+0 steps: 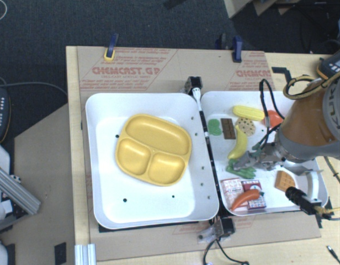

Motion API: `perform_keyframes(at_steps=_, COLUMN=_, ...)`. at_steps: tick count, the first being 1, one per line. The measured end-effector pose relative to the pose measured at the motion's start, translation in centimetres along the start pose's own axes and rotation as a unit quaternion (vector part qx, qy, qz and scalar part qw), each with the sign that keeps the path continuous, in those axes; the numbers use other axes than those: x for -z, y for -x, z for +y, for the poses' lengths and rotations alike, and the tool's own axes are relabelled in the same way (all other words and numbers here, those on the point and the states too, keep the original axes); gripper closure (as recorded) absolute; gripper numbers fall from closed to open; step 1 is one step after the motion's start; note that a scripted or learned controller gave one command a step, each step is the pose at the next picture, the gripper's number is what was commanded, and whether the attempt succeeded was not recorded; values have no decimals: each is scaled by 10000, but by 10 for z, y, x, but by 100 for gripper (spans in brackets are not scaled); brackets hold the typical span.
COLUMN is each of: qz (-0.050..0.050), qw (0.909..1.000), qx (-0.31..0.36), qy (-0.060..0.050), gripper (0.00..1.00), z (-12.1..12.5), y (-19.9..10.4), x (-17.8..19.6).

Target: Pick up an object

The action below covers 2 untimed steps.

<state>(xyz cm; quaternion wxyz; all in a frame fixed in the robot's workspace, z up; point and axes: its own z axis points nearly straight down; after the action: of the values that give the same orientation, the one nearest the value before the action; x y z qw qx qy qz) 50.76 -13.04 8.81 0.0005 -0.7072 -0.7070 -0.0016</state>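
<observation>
Jaws (pixel 248 162) low in the right bin (pixel 214 101), set over a green item (pixel 240 172); opening impossible to tell, fingers blurred against the clutter. Just beside them, toward the far rim: banana (pixel 239 144), long axis running far-to-near, lower tip hidden under the jaws. Nearer: red pepper (pixel 246 198) lying across a printed packet (pixel 234 186). Well apart, leftward: yellow divided tray (pixel 153 148).

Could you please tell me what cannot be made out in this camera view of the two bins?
- End effector: too small and dark to tell its state.
- Green item: partly covered by the end effector; identity unclear.
- Arm: cut off by the right edge.
- Packet print: too small to read.
</observation>
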Motion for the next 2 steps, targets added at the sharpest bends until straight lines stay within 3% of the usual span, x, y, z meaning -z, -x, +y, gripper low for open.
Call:
perform_keyframes(at_steps=1, qz=-4, qw=10000, qx=-5, qy=44, gripper=100, z=2, y=0, x=12)
perform_keyframes(at_steps=2, qz=-27, qw=10000, qx=2, qy=23, gripper=100, z=0, y=6, x=73)
